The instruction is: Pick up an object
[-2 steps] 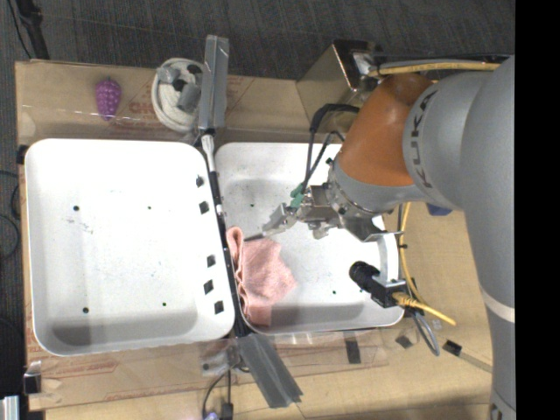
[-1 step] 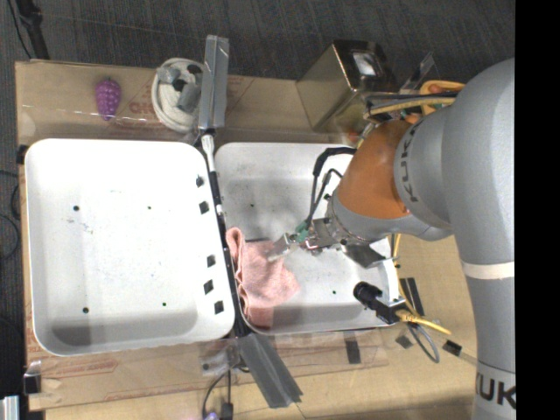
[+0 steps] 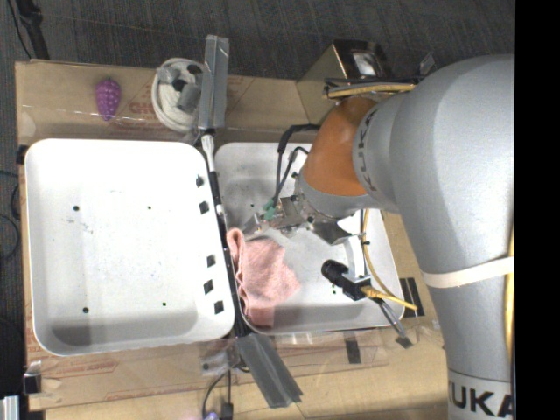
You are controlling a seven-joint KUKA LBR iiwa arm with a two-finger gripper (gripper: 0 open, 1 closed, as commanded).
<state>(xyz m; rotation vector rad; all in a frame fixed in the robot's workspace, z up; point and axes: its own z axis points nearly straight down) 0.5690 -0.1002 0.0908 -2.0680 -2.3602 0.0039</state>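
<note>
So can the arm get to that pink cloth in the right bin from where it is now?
Probably yes. The pink cloth lies uncovered against the right bin's left wall, and the gripper hangs just above its upper edge. The nearby wall may crowd the grasp.

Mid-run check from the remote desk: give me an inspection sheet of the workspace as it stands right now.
Surface: bench covered in brown board, bearing the left bin and the right bin side by side.
Job's things: pink cloth bunched in the right bin against its left wall.
Clutter: purple object and a white roll on the board behind the left bin.
Grippers: gripper low over the right bin, just behind the cloth; its state cannot be made out.
Cables: black cable looping by the wrist; yellow cable near the right bin's front.
Surroundings: dark floor beyond the bench.
</note>
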